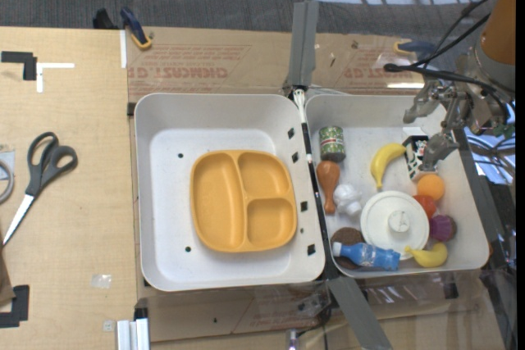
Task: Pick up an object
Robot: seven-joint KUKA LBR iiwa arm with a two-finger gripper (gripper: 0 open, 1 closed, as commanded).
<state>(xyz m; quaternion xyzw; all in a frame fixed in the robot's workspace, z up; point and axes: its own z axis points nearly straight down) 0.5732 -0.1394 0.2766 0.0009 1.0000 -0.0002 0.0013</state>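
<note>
My gripper (431, 135) hangs over the back right of the right bin (361, 112), its fingers apart with nothing between them. Just below it lies a small black-and-white object (417, 156), beside a banana (385, 162) and an orange ball (429, 187). The same bin also holds a green can (331, 143), a drumstick (328, 180), a round white lid (396, 220), a purple fruit (441, 227), a blue bottle (369, 256) and a second yellow fruit (431, 256).
The left bin (164, 135) holds a yellow divided plate (244, 201). Scissors (41, 168) lie on the wooden bench at the far left, and a blue clamp (135, 27) sits at the back. Cables (459, 29) run behind the arm at the right.
</note>
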